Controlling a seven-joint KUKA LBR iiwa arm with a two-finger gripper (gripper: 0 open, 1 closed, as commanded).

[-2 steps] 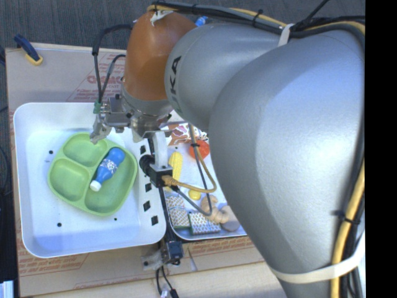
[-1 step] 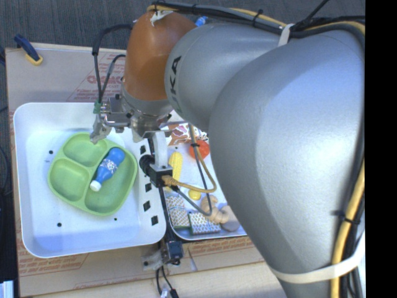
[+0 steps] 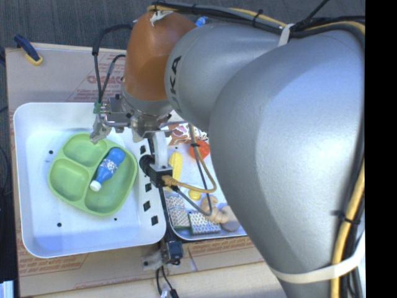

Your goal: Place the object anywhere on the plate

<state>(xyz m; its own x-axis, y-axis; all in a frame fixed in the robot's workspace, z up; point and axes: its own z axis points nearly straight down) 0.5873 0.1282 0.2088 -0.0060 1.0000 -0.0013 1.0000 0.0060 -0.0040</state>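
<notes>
A green divided plate (image 3: 74, 179) rests in the left white bin (image 3: 31, 222). A blue bottle with a white cap (image 3: 107, 168) lies on its side on the plate, across the right compartment, cap pointing to the lower left. My gripper (image 3: 102, 128) hangs just above the plate's upper right rim, a short way up from the bottle's blue end and apart from it. The orange wrist band (image 3: 149, 61) and the grey arm cover most of the right side of the view.
The right bin (image 3: 186, 231) is mostly hidden under the arm; it holds a yellow corn cob (image 3: 175, 164), a red-orange item (image 3: 198, 149) and several small packets (image 3: 186, 219). A blue clamp (image 3: 28, 48) sits at the bench's far left corner.
</notes>
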